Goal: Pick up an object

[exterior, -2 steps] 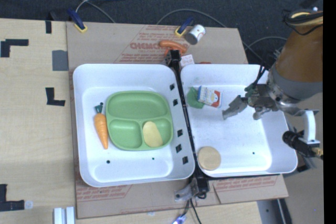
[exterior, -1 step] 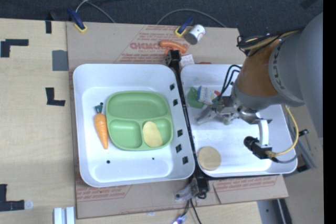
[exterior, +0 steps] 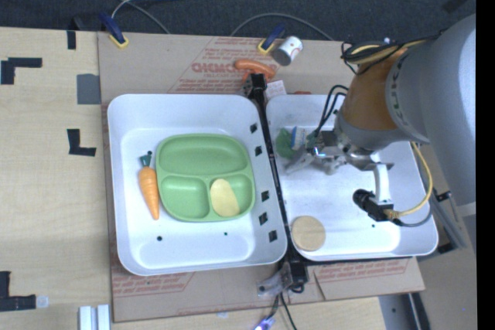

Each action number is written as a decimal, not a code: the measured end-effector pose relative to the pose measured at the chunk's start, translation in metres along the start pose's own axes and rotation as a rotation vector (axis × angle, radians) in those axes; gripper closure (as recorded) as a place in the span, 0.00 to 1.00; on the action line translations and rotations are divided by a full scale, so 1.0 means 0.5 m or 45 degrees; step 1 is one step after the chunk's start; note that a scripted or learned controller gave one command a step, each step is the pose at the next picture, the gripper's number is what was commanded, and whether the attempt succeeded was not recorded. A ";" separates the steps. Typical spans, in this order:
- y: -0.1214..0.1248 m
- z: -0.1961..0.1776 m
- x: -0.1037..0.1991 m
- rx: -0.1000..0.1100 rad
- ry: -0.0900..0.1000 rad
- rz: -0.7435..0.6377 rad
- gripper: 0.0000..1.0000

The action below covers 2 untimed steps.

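My gripper (exterior: 296,151) reaches from the right into the right bin (exterior: 340,243), low over its left part. A small green object (exterior: 285,139) lies right at the fingertips by the bin's left wall; whether it sits between them is hidden. A round tan disc (exterior: 308,233) lies at the right bin's front left. In the left bin (exterior: 128,120), a green divided plate (exterior: 205,174) carries a yellow oval piece (exterior: 225,198) in its front right compartment. An orange carrot (exterior: 149,189) lies left of the plate.
The arm's grey body and orange band (exterior: 379,100) cover the right bin's back right part, with cables (exterior: 387,205) looping over its floor. An orange clamp (exterior: 255,67) and a white cylinder (exterior: 287,50) sit behind the bins on the cardboard.
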<state>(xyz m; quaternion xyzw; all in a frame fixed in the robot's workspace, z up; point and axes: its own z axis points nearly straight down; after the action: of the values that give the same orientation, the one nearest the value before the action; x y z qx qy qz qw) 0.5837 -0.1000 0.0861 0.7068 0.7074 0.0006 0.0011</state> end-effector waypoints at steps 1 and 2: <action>0.076 0.000 -0.010 -0.001 0.000 0.000 0.00; 0.155 0.001 -0.014 -0.001 0.000 -0.001 0.00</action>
<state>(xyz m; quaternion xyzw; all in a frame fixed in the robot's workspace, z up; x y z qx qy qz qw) 0.6613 -0.1071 0.0856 0.7066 0.7077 0.0007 0.0013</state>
